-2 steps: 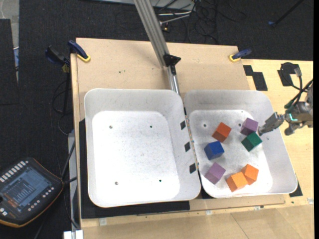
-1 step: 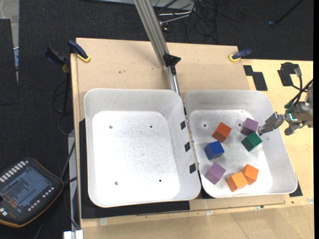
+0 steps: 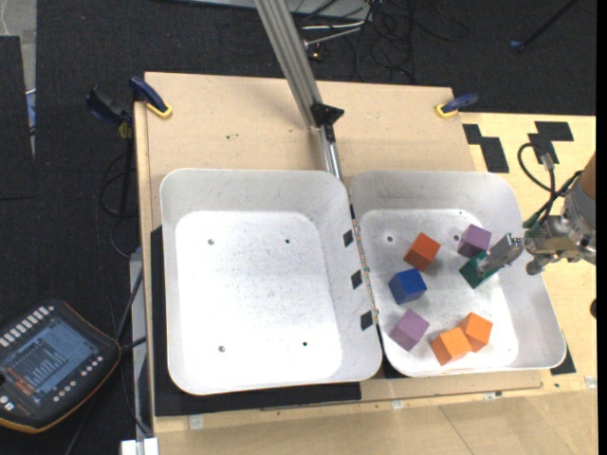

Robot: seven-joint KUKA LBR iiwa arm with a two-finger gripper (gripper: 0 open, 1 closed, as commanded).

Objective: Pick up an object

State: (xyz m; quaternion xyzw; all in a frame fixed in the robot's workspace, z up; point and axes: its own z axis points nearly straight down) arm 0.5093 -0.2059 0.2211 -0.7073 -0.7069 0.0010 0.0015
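**Green block sits right at the gripper's tip**

Toward the right side of the right bin (image 3: pixel 531 282), the gripper (image 3: pixel 501 252) reaches in from the bench's right edge, and the green block (image 3: pixel 476 270) lies just at its tip, down and to the left of it. Whether its fingers are apart or closed cannot be told at this size, nor whether the block is between them. A purple cube (image 3: pixel 473 240) lies just up-left of the green block, nearly touching it. The orange cube (image 3: pixel 423 250) and blue cube (image 3: pixel 407 285) sit further left, with another purple cube (image 3: pixel 410 329) and two orange cubes (image 3: pixel 462 338) toward the bin's near wall. My judgement: room is tight on the purple side, freer toward the near wall. The left bin (image 3: pixel 190 197) lies beside.
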